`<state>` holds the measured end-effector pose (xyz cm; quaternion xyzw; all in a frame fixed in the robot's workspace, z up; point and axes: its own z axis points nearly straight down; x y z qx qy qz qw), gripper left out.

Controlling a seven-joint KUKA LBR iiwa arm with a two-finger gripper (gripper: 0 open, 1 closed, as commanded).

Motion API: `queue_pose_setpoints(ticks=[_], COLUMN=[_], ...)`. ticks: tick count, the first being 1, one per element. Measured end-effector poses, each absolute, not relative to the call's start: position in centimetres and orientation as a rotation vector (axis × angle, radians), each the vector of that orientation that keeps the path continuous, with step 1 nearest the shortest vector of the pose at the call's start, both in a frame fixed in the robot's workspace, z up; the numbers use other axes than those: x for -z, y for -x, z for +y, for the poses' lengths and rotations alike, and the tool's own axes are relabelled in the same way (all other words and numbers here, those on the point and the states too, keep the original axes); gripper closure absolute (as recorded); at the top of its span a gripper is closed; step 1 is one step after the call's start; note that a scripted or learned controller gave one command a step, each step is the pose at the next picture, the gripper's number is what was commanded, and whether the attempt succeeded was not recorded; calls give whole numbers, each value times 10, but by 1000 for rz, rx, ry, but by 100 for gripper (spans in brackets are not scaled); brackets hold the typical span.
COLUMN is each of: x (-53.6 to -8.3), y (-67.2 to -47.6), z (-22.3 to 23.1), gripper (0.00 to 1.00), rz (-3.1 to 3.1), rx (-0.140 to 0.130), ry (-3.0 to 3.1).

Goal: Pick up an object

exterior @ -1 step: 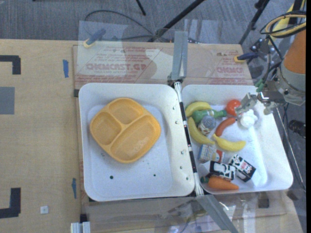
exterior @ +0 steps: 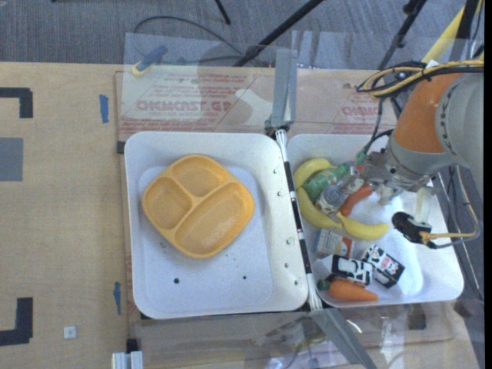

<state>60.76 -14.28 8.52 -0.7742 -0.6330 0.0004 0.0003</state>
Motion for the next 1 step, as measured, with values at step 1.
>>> queue_pose_setpoints(ticks=[1], x=[-94], y=[-608], z=[-143], gripper=[100], rz=[-1987], rx=[-2], ry=[2431])
